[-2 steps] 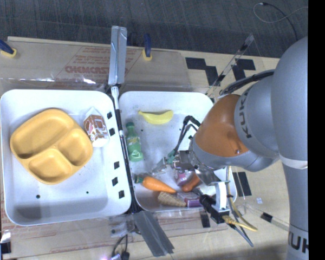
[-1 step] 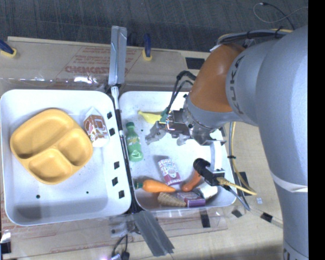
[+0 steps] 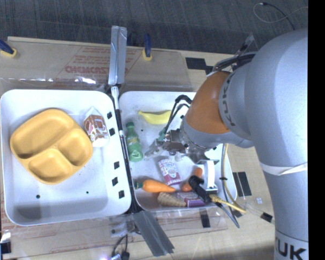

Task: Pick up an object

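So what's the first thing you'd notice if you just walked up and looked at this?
Probably the big grey robot arm with its orange band, leaning in from the right over the right bin. Next, the bright yellow divided tray sitting in the left bin. Then the little jumble under the arm: a banana, a green bottle and an orange carrot.

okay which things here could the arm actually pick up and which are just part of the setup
Pickable: yellow tray, snack packet, green bottle, banana, pink packet, carrot.

Setup: left bin, right bin, cardboard.
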You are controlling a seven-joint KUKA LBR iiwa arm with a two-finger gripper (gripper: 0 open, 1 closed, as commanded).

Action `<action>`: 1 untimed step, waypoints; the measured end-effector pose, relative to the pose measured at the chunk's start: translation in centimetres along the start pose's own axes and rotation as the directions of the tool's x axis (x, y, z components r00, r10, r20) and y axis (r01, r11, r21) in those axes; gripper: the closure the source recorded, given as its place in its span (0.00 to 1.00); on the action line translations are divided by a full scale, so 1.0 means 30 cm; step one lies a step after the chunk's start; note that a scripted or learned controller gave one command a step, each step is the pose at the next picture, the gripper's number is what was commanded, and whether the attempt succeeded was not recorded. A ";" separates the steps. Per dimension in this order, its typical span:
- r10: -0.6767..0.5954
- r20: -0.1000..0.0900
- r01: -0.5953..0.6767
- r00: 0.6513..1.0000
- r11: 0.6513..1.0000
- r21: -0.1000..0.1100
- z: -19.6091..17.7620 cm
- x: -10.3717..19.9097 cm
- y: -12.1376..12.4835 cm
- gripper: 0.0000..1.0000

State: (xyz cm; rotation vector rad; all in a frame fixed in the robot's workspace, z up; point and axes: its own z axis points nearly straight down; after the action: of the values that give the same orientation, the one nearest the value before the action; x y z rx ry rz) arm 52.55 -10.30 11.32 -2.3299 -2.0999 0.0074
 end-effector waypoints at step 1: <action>-0.047 0.000 0.047 0.999 0.999 -0.008 0.072 0.012 -0.151 0.00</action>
State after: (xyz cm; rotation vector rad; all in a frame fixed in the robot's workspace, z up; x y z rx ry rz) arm 48.06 -9.48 9.19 -2.2835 -2.1581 -0.0010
